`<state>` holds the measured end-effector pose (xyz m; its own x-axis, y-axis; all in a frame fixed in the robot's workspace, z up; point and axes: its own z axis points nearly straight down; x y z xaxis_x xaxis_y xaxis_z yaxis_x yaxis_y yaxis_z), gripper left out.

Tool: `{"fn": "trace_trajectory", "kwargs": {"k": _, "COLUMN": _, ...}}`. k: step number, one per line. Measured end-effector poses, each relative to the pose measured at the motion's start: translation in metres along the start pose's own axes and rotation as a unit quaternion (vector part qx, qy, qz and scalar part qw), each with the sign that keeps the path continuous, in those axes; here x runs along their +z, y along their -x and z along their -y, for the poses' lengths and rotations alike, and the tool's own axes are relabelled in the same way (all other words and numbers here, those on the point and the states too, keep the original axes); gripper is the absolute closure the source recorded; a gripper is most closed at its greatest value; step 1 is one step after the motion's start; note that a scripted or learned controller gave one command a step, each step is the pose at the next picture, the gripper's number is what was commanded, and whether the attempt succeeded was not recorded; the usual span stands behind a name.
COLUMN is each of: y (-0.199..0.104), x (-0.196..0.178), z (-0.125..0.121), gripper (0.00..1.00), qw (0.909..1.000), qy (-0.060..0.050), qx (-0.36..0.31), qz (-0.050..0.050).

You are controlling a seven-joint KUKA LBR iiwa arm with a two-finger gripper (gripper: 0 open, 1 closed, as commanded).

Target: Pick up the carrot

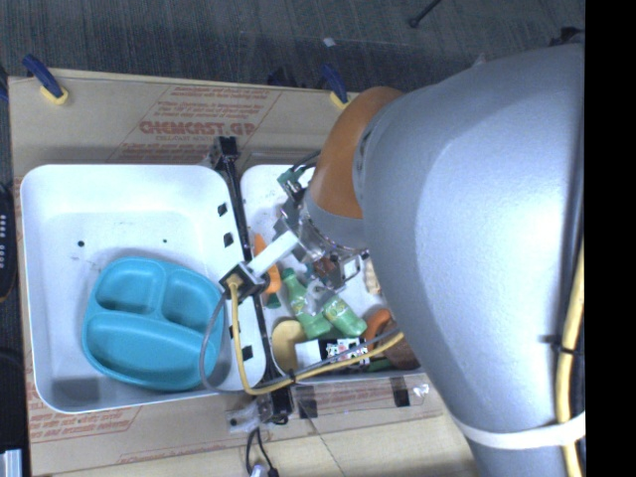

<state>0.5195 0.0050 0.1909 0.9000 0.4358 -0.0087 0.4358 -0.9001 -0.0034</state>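
Note:
The grey arm with its orange band (343,167) covers most of the right bin (260,182). My gripper (310,256) is low in that bin, over a heap of small items. Two small orange pieces show at the bin's left side, one (259,243) left of the gripper and one (272,282) just below it; either may be the carrot, and most of each is hidden. Another orange item (381,321) lies under the arm at the lower right. I see nothing clearly held.
Green bottle-like items (298,293) (343,316) and a yellow round thing (286,334) lie below the gripper. In the left bin (60,207) rests a blue divided plate (149,321). A black divider (236,237) and a yellow cable (248,366) run between the bins.

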Motion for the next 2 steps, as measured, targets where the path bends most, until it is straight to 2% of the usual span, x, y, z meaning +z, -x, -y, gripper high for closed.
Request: {"fn": "trace_trajectory", "kwargs": {"k": 2, "y": 0.0, "x": 0.0, "z": 0.0, "gripper": 0.0, "qw": 1.0, "qy": 0.0, "qx": 0.0, "qz": 0.0}}
